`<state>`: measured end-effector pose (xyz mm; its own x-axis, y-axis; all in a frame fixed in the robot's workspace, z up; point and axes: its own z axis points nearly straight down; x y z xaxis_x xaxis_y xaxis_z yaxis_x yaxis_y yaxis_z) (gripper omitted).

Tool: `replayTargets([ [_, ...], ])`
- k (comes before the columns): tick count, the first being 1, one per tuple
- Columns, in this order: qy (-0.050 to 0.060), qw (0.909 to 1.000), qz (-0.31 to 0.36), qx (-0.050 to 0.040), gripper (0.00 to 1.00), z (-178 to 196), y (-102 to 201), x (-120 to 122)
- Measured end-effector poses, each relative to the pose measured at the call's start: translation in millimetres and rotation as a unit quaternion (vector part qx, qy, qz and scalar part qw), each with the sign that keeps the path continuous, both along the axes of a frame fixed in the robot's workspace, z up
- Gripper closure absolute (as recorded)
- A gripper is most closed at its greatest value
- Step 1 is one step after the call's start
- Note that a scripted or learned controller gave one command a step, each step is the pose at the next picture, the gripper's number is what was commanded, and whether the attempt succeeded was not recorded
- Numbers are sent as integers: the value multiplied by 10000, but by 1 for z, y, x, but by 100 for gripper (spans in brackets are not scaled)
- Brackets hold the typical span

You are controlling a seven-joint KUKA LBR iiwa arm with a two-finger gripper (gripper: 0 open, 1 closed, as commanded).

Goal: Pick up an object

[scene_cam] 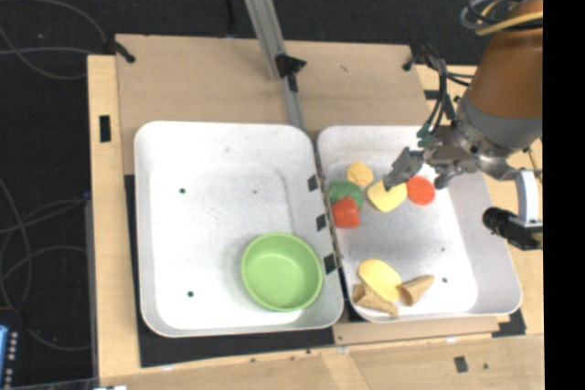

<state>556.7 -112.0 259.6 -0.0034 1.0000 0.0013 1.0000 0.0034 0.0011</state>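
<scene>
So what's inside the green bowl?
The green bowl, in the left bin, shows just its own green inside with nothing in it. Whatever lies beneath the bowl is covered.

With the seam between the 2 bins as landmark, the bowl (281, 271) sits in the left bin (183, 196) near its front, while the right bin (484, 279) holds 5 small pieces behind and 2 pieces (388, 283) in front.
</scene>
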Motion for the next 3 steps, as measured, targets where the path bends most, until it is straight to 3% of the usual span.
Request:
replayTargets([
  [1, -4, 10000, -5, 1, 0, 0, 0, 0],
  [2, 29, 10000, -31, -16, 0, -57, 6, 4],
  [3, 28, 10000, -24, -16, 0, -109, 8, -6],
])
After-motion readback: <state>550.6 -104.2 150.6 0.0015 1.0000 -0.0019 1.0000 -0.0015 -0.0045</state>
